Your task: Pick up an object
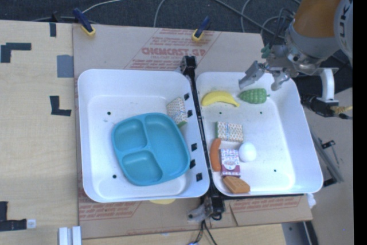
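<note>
Gripper spread wide, empty, poised above far edge of right bin, green pickle lying just below its fingers, banana beside pickle, blue tray in left bin.

The two shallow white plastic bins looked smooth and faintly glossy. The blue divided plastic tray was matt. Brown cardboard sheeting lay rough and dull over the pale wooden desk.

The arm reaches in from the right, its orange band up near the top corner. Its gripper hangs low, two grey fingers spread well apart.
</note>
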Controlling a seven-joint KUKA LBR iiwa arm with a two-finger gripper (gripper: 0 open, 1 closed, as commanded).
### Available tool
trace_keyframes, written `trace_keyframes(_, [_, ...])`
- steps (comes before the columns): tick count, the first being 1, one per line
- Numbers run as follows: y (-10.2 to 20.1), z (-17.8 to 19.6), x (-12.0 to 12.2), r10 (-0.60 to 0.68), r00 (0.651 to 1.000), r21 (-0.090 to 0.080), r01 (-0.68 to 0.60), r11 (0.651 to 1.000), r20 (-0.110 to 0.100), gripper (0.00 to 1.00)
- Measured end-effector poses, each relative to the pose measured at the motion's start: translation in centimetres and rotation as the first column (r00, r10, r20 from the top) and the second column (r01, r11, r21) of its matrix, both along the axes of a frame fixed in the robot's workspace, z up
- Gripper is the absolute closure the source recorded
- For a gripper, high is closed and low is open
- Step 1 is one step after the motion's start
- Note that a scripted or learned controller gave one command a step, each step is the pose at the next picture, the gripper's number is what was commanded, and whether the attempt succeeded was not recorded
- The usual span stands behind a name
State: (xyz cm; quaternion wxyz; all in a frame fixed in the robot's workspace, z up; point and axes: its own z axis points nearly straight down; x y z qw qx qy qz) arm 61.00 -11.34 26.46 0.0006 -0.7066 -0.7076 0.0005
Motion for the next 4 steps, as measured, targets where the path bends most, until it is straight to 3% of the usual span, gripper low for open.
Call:
trace_keyframes(1, [3.6, -8.1, -5.9, -0.001, 1.0, 0.001, 0.001, 1.0, -0.002, 0.0])
trace_keyframes(2, [1.5, -17.6, -1.9, 0.0, 1.0, -0.001, 0.0, 1.0, 0.003, 0.0])
trace_keyframes(3, [0.8, -16.2, 4.2, 0.0, 1.0, -0.001, 0.0, 1.0, 0.001, 0.0])
trace_keyframes(4, [1.2, -17.8, 5.4, 0.001, 1.0, -0.004, -0.001, 1.0, -0.023, 0.0])
